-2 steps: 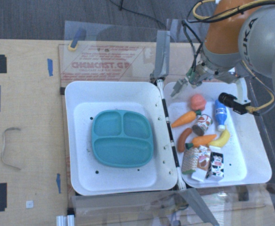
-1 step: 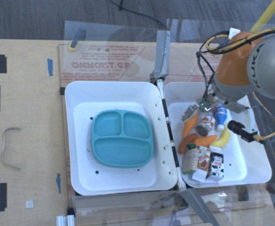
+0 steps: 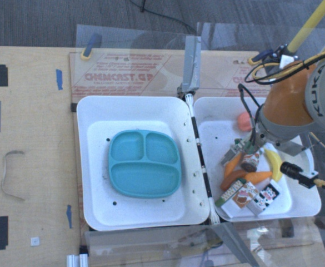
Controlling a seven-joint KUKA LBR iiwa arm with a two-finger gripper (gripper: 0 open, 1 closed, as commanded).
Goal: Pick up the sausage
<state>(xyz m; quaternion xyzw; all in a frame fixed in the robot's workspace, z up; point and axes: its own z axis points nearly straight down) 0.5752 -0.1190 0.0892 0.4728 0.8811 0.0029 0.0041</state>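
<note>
A: What is on the left?

B: The left bin [image 3: 93, 149] holds a teal divided plate [image 3: 144, 163], lying flat at its middle.

A: And the right bin [image 3: 218, 128]?

B: A heap sits toward its near side. Two orange pieces [image 3: 235, 170] lie at the heap's left. Just right of them is a small dark reddish piece, which I take for the sausage [image 3: 251, 162], and right of that a banana [image 3: 273, 163]. Nearer lie two printed packets [image 3: 251, 196]. A pink lump [image 3: 244, 121] sits apart on the far side.

A: Where is the tool?

B: The arm [image 3: 287, 96] reaches in from the right, and the gripper [image 3: 250, 150] hangs right over the sausage, at or very near it. Whether it is apart, together or clamped on anything, I cannot tell.
</note>
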